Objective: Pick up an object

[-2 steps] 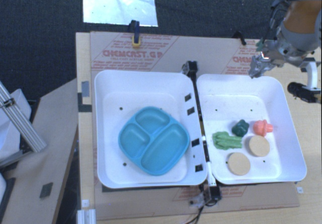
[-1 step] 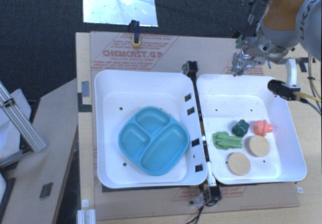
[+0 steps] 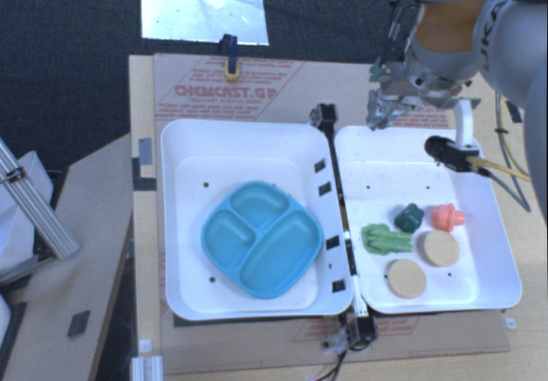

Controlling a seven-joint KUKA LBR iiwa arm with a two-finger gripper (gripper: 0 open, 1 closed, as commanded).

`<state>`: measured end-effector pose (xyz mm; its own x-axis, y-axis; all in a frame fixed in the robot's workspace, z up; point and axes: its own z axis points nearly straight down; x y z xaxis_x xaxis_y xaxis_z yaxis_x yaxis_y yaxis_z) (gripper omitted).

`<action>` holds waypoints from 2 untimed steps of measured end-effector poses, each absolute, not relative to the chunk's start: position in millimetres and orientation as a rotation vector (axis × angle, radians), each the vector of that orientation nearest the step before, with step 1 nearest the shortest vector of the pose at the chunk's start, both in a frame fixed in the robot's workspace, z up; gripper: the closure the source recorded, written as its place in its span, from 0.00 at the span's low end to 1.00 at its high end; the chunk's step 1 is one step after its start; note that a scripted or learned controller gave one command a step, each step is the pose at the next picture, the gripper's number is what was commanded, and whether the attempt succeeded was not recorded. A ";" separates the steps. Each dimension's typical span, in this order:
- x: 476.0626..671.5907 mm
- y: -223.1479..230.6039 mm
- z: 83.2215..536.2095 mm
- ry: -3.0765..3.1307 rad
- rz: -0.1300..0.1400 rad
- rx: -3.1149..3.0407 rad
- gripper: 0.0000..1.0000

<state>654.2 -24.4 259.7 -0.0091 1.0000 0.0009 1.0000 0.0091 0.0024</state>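
Note:
My gripper (image 3: 379, 116) hangs over the far left corner of the right bin (image 3: 492, 217), well above the objects. Nothing shows between its tips. In the near half of that bin lie a green leafy toy (image 3: 384, 239), a dark green piece (image 3: 409, 217), a salmon-coloured piece (image 3: 445, 217) and two tan round discs (image 3: 442, 248) (image 3: 406, 278). They sit clustered together, some distance in front of the gripper.
The left bin (image 3: 184, 157) holds a blue sectioned plate (image 3: 261, 238). A black clip strip (image 3: 334, 191) runs between the two bins. A yellow clamp (image 3: 231, 58) sits at the bench's far edge, and a metal rail (image 3: 30, 199) stands at the left.

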 end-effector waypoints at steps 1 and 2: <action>662.4 29.4 261.3 2.230 0.005 2.211 1.00; 660.6 75.2 243.3 2.231 0.002 2.212 1.00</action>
